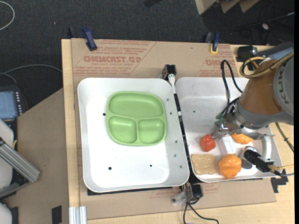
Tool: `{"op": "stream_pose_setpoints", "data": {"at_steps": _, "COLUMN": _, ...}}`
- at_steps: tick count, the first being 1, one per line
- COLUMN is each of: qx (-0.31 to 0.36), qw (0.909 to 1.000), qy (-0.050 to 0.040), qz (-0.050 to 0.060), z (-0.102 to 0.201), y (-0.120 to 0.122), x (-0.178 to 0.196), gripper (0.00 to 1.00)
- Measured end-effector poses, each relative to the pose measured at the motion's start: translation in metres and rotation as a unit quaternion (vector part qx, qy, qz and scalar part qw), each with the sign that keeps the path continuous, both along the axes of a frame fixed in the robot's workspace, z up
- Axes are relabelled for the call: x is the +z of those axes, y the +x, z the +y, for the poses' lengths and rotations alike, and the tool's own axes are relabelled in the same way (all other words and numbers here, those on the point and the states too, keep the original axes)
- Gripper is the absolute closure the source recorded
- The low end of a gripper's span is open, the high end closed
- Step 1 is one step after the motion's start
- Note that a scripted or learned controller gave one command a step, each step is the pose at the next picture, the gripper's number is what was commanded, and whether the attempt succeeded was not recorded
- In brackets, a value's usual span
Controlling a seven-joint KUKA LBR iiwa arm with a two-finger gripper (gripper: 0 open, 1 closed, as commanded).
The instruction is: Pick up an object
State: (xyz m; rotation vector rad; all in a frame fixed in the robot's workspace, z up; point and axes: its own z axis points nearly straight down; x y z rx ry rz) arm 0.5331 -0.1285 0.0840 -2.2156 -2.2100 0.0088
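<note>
1. over the right bin (196,94), the gripper (223,129) hangs low; finger state cannot be told.
2. red object (208,143) lies just beside it, near beige slice (204,164) and orange fruit (230,165).

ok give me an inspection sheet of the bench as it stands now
surface: brown board bearing two shallow white bins
job's things: red tomato-like toy, tan bread-slice toy, orange pepper-like toy and a small orange piece, all in the right bin
clutter: green three-compartment plastic tray in the left bin
grippers: gripper low over the right bin, beside the red toy
cables: black cable along the arm
surroundings: dark carpet
</note>
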Motion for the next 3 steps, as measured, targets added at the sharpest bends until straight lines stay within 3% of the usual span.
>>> {"op": "stream_pose_setpoints", "data": {"at_steps": 1, "qx": 0.001, "qw": 1.0, "qy": -0.0021, "qz": -0.006, "z": -0.001, "y": 0.006, "x": 0.001, "gripper": 0.0}}
{"op": "stream_pose_setpoints", "data": {"at_steps": 2, "qx": 0.005, "qw": 0.9999, "qy": -0.0018, "qz": -0.01, "z": 0.072, "y": -0.002, "x": 0.106, "gripper": 0.0}}
{"op": "stream_pose_setpoints", "data": {"at_steps": 3, "qx": -0.002, "qw": 1.0, "qy": -0.0022, "qz": -0.004, "z": 0.025, "y": -0.057, "x": 0.031, "gripper": 0.0}}
